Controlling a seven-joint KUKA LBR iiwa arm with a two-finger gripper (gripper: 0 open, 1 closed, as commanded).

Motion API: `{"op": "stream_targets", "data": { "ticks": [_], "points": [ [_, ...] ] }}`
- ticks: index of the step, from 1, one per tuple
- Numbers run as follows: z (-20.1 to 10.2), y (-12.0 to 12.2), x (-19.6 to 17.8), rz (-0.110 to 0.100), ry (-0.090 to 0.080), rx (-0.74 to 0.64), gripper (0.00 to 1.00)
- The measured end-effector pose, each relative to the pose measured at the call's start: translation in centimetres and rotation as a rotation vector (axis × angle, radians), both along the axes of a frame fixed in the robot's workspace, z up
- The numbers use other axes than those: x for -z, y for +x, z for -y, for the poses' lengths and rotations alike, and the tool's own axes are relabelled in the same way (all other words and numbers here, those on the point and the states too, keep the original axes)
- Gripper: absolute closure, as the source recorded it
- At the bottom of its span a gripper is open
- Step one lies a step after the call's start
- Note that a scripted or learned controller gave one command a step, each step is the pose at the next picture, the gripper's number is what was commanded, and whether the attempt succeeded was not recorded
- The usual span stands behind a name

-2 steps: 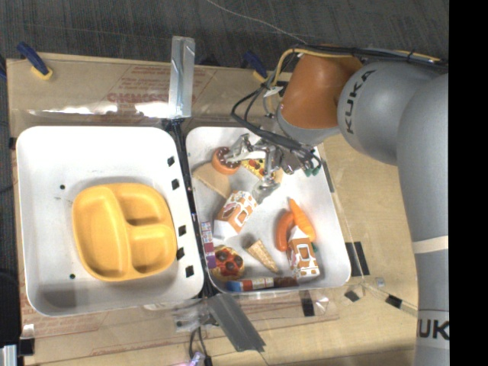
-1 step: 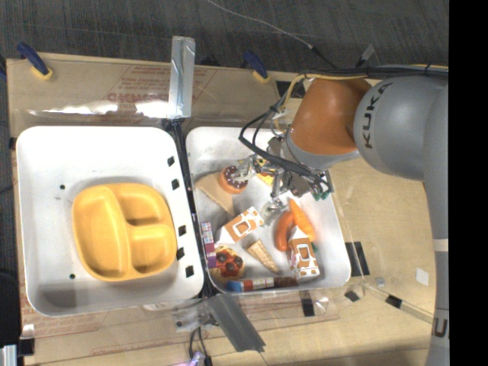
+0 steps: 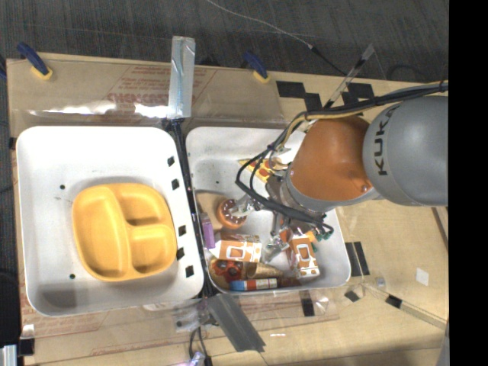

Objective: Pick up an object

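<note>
The grey arm (image 3: 408,155) reads "KU" lettering.

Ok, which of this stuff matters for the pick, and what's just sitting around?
Part of the job:
- claw, down in the right bin
- clutter in that bin: round brown item, orange-and-white packet, red-blue tube

Just lying about:
- yellow divided tray in the left bin
- blue clamps on the bench edge
- tape strip between the bins
</note>
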State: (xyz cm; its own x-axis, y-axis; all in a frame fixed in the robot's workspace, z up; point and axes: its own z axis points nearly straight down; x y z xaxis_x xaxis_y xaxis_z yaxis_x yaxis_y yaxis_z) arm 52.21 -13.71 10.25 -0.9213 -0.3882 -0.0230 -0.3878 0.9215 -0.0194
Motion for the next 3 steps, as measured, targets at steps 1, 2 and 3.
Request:
{"op": "stream_targets", "data": {
  "ticks": [1,2,3],
  "points": [
    [0.9,7.8,0.1,-0.011,-0.003,-0.294,0.00],
    [5.6,1.4,0.1,-0.012,-0.002,-0.314,0.00],
    [1.2,-1.2,0.1,-0.004,-0.006,-0.284,0.00]
  ]
}}
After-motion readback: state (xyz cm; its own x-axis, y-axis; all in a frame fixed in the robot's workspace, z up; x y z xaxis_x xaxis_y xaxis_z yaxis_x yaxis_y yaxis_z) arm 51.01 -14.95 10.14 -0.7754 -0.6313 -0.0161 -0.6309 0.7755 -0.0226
